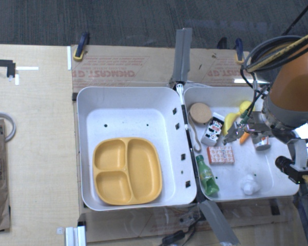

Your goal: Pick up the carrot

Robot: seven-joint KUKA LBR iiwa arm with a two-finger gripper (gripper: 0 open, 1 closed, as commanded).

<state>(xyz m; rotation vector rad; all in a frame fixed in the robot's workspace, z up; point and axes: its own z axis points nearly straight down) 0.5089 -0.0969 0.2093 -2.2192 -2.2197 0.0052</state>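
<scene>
The carrot (pixel 244 138) shows as a small orange piece in the right bin (pixel 277 188), near its middle. My gripper (pixel 237 132) hangs low over the bin right at the carrot, with the arm's grey and orange wrist (pixel 292 86) above it to the right. Most of the carrot is hidden by the gripper. Whether the carrot is held is unclear from this angle.
Around the gripper lie a yellow banana (pixel 231 122), a black-and-white toy (pixel 213 130), a tan disc (pixel 199 113), a red patterned box (pixel 220 155), a green bottle (pixel 206 176), a silver can (pixel 262 141) and a white lump (pixel 249 186). The left bin (pixel 92 106) holds a yellow divided plate (pixel 127 170).
</scene>
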